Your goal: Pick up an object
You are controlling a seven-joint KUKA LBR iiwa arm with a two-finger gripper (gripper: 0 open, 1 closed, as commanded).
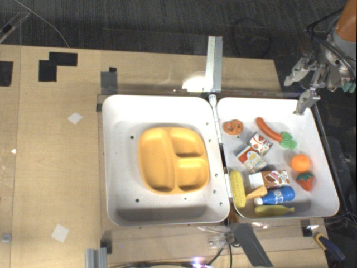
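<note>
Arm (346, 24) cropped at frame edge, gripper (304, 88) fingers indistinct

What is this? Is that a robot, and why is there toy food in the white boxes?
Yes! The camera looks down from above a bench. At the top right you see a robot arm's claw. It hangs over the far corner of the right bin, holding nothing. That bin has toy food: a sausage, a doughnut, an orange, a strawberry, corn, a blue bottle and small cartons. The left bin holds a yellow tray. The robot's job is picking one object up.
</note>
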